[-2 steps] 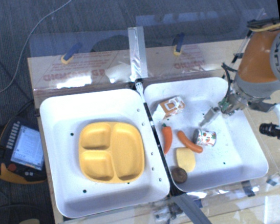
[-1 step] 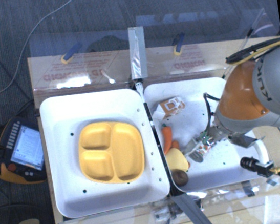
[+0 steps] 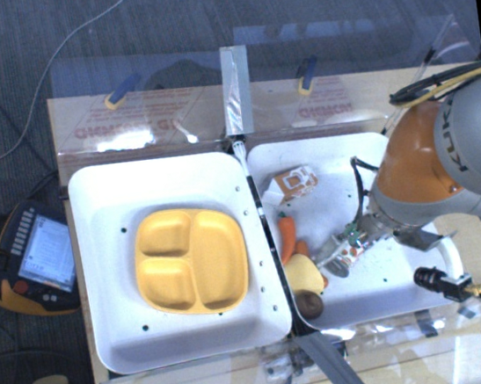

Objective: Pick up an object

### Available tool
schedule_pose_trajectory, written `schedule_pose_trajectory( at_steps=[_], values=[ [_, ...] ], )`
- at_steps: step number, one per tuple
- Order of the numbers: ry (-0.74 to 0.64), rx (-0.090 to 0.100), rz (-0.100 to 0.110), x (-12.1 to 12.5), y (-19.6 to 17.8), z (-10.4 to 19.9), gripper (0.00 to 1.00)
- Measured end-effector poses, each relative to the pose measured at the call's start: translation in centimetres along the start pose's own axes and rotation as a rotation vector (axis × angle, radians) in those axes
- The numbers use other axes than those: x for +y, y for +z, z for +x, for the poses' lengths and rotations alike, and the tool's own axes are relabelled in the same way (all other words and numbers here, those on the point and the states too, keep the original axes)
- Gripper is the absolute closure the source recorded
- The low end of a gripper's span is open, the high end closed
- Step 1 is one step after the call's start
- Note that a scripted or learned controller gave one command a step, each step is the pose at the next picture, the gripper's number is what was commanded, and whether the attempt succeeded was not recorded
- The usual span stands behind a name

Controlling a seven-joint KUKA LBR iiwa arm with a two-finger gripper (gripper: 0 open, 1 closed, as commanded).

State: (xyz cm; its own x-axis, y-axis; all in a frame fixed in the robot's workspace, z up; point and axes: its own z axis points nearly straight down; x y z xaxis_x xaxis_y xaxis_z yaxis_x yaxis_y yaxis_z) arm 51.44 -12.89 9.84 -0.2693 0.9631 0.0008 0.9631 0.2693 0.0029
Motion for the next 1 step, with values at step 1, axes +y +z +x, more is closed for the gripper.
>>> schedule_pose_trajectory(
  at_steps=[1],
  values=[
    [0.143,-0.004,0.007,2.56,-17.24,1.21,1.0]
  ],
)
